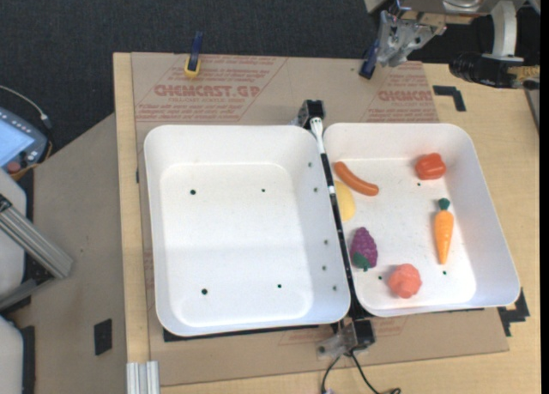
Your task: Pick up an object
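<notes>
The pincer (401, 44) hangs above the tabletop (257, 83) behind the right bin (480, 203); I cannot tell its state. In that bin lie a sausage (355, 178), tomato (430, 166), carrot (443, 232), grapes (364, 248), peach (404, 281) and banana (344, 203)

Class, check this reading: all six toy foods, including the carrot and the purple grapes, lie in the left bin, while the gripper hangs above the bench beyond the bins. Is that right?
Not quite. The camera view shows the toy foods, including the carrot and purple grapes, in the right bin, not the left bin. The gripper does hang above the bench beyond the bins.
</notes>
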Controlling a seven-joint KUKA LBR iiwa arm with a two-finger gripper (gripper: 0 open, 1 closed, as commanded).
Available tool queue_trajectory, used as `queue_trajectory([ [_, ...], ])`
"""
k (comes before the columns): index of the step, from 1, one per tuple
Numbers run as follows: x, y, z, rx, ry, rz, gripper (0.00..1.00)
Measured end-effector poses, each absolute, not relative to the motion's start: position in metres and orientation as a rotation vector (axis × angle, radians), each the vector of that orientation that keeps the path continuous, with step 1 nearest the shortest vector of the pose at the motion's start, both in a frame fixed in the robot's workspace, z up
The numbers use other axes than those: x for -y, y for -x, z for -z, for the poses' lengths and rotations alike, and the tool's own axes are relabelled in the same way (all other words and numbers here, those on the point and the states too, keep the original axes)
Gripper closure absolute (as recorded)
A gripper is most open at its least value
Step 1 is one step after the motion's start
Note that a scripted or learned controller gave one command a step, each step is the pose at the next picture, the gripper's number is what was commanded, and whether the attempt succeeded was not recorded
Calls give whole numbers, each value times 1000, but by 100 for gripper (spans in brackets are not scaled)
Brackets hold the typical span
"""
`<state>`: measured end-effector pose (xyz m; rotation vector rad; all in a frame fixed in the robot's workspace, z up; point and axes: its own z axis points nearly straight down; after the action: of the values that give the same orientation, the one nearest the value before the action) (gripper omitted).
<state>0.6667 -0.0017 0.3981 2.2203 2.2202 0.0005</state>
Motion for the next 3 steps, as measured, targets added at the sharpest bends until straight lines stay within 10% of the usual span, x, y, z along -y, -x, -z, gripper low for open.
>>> queue_trajectory([
  [3,-11,-668,-422,-2216,-2211,-9,100],
])
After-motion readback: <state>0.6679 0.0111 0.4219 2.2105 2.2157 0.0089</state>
